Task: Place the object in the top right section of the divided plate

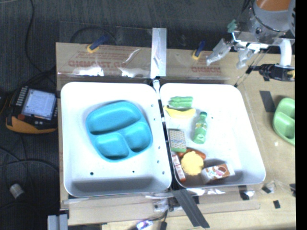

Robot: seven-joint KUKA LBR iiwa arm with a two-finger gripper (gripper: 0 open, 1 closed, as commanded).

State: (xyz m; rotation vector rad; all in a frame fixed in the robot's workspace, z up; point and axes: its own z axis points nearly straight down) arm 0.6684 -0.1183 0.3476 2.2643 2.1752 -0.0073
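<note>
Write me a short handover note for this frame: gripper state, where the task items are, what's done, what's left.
Gripper: raised beyond the far edge of the right bin, fingers spread, nothing between them.
Divided plate: blue, in the left bin, all three sections bare.
Candidate objects lie in the right bin: green bottle, green and yellow items near the far-left corner, a grater-like piece, a yellow round item and a small packet near the front.
Done: nothing placed yet.
Left: pick one object, carry it to the plate's top right section, release.
</note>
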